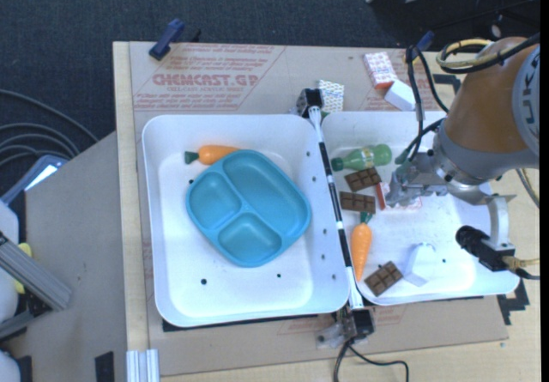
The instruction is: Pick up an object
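Gripper (pixel 396 191), finger state indiscernible, hovered at centre right of the frame in the right bin (pixel 480 284) beside a chocolate bar (pixel 357 201), judged light, stiff and flat, best pinched across its narrow edges

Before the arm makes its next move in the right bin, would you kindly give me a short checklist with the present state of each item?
1. Gripper over the right bin: ok.
2. Object between the fingers: cannot tell; the view is too coarse there.
3. Targets within the right bin: ok; green bottle, three chocolate bars, carrot and a small white piece lie there.
4. Room around the nearest targets: not ok; bottle and two bars lie close together by the gripper.
5. Left bin contents apart from the arm: ok; blue tray and second carrot.
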You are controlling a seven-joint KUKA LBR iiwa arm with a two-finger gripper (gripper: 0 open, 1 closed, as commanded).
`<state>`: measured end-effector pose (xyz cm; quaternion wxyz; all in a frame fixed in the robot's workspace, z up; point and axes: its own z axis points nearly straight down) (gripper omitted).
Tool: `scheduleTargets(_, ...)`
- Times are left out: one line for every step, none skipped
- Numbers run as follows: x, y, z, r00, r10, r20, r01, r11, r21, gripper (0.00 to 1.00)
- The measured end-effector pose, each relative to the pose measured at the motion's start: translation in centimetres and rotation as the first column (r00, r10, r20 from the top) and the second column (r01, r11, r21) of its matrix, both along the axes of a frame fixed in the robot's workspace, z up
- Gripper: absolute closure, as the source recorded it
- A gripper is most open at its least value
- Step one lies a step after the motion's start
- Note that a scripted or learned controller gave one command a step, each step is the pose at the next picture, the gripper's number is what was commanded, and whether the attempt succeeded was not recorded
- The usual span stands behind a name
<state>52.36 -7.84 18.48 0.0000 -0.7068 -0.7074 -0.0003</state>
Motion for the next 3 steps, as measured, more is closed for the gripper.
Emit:
scheduleTargets(0.0, 0.0, 0.0, 1.0, 0.0, -0.001, 0.0, 1.0, 0.0, 0.0)
scheduleTargets(4.2, -2.1, -9.5, 1.0, -0.001, 0.008, 0.001, 1.0, -0.001, 0.0)
scheduleTargets(5.5, -2.1, -9.6, 1.0, -0.001, 0.007, 0.001, 1.0, -0.003, 0.0)
